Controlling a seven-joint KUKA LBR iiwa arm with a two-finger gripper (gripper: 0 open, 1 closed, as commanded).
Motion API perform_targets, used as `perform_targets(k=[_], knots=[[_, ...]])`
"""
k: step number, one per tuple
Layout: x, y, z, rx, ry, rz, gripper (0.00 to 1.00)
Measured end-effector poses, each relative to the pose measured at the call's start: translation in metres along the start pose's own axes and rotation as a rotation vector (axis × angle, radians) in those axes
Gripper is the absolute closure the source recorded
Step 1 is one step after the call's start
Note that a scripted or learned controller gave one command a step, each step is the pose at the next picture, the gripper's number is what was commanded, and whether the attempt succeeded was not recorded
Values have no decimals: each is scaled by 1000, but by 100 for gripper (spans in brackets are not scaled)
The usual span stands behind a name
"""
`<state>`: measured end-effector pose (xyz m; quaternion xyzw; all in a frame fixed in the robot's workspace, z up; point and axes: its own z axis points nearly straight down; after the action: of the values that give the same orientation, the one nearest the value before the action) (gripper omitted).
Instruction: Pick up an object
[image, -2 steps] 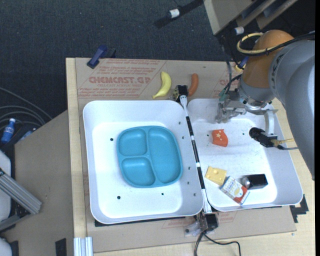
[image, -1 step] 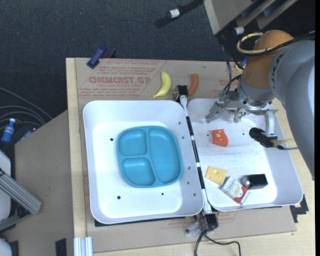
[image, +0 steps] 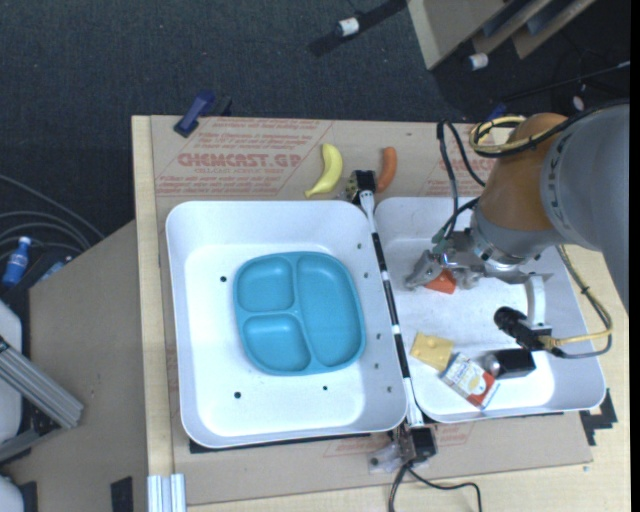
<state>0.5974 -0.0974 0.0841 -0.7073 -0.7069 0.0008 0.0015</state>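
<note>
My gripper (image: 438, 270) is low in the right bin (image: 560, 395), near its upper left part, with the grey arm and orange band reaching in from the right. A small orange-red object (image: 443, 285) lies right under the gripper tip, touching or nearly touching it; whether it is gripped is unclear. A yellow cheese-like wedge (image: 432, 350) lies nearer the front of the same bin. Beside that wedge sits a small white and red packet (image: 466, 379).
The left bin (image: 200, 400) holds a blue divided plate (image: 298, 312). On the bench behind the bins lie a banana (image: 326, 170) and an orange carrot-like piece (image: 386, 167). A blue item (image: 194, 115) sits at the bench's far left corner.
</note>
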Motion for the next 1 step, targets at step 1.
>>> perform_targets(k=[1], knots=[[0, 1, -10, -2, 0, 1, 100]])
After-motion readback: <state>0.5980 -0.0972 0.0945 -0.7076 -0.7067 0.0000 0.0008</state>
